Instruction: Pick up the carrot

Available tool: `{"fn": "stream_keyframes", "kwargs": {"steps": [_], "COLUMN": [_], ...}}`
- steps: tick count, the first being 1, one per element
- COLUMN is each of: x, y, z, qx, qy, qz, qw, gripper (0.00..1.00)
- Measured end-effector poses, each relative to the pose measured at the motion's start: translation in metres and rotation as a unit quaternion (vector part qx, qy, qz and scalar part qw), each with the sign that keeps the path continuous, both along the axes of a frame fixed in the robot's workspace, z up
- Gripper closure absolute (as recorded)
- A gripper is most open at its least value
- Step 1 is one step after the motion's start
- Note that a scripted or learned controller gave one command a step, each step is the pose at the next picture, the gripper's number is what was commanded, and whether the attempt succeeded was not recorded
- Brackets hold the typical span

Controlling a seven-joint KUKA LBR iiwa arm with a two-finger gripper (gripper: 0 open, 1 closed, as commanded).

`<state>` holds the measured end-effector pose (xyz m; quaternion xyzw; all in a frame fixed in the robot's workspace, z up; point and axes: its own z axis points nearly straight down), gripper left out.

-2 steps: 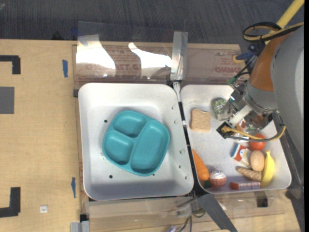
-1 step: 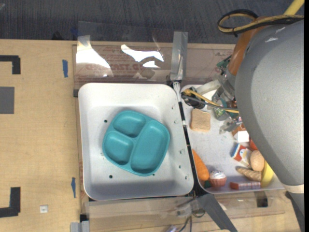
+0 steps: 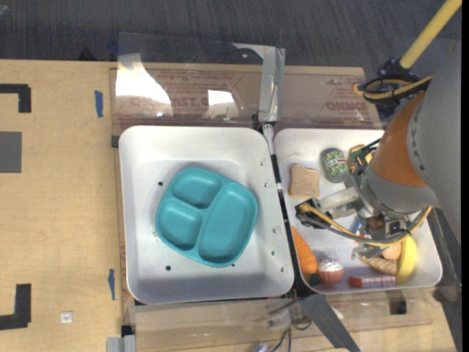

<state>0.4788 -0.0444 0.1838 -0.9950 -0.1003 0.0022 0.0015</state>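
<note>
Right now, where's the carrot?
The carrot lies in the right bin, along its left wall near the front corner, just left of a small red and white item.

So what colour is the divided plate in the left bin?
Teal, seen plainly in the camera view: the divided plate.
</note>
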Motion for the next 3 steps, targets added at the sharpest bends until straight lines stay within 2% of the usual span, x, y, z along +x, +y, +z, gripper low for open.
{"fn": "stream_keyframes", "kwargs": {"steps": [1,2,3], "x": [0.000,0.001,0.033], "y": [0.068,0.067,0.073], "z": [0.000,0.009,0.000], "qx": [0.0007,0.0005,-0.0012], "qy": [0.000,0.000,-0.002], "qz": [0.004,0.004,0.115], "qw": [1.0000,1.0000,0.9933], "gripper": [0.00,1.00,1.00]}}
